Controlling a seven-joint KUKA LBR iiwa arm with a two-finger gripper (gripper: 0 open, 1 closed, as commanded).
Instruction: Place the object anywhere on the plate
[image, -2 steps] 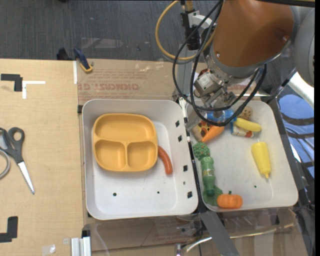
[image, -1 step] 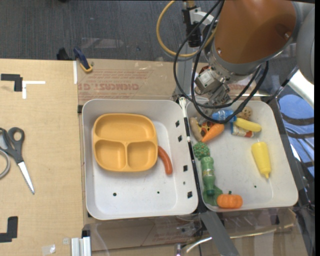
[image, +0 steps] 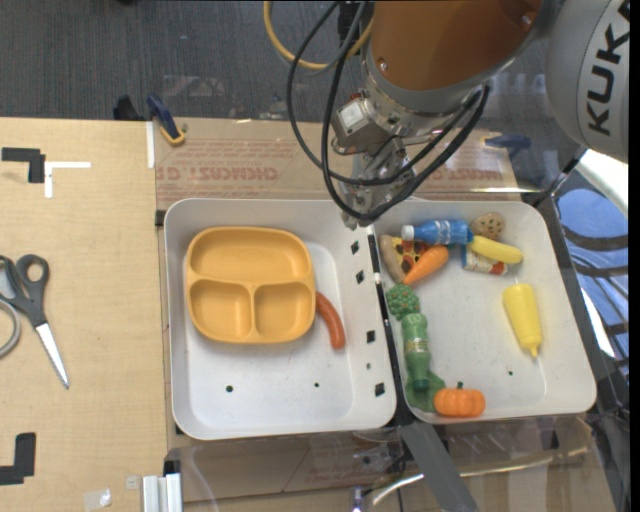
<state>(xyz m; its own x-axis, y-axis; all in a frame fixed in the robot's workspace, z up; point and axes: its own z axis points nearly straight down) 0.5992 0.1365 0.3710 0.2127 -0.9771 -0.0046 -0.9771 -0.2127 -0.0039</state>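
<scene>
**Arm poised above the bins, sausage beside the plate**

The gripper hangs at upper centre, over the seam between the bins; whether it grasps anything cannot be told. The sausage lies in the left bin, touching the yellow plate's right rim. A grasp there could nudge the plate. Scissors rest at left on the wooden bench.
</scene>
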